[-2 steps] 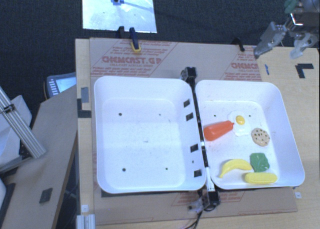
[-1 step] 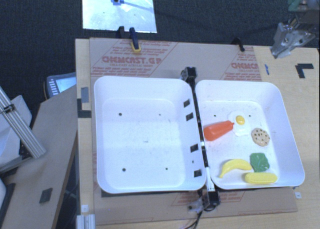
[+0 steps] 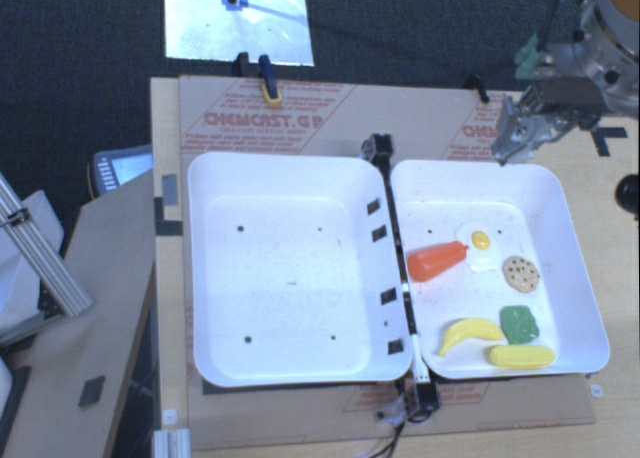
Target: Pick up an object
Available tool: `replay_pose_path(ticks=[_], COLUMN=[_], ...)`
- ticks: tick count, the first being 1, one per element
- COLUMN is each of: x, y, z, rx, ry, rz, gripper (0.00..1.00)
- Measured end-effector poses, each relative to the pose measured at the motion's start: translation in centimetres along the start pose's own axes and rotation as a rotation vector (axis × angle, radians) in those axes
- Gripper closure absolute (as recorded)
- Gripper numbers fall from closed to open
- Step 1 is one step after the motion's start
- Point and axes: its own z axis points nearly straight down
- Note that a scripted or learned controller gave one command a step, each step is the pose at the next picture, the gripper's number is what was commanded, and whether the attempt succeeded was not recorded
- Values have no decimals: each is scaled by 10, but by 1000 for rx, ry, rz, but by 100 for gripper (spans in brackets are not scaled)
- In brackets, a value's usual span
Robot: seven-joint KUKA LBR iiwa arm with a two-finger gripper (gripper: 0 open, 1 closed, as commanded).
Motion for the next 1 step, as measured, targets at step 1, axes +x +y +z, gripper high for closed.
replay_pose_path(ticks=[1], x=[-3], y=[3], z=[-12], rx=[-6], ry=[-1], rz=[3], gripper=[100])
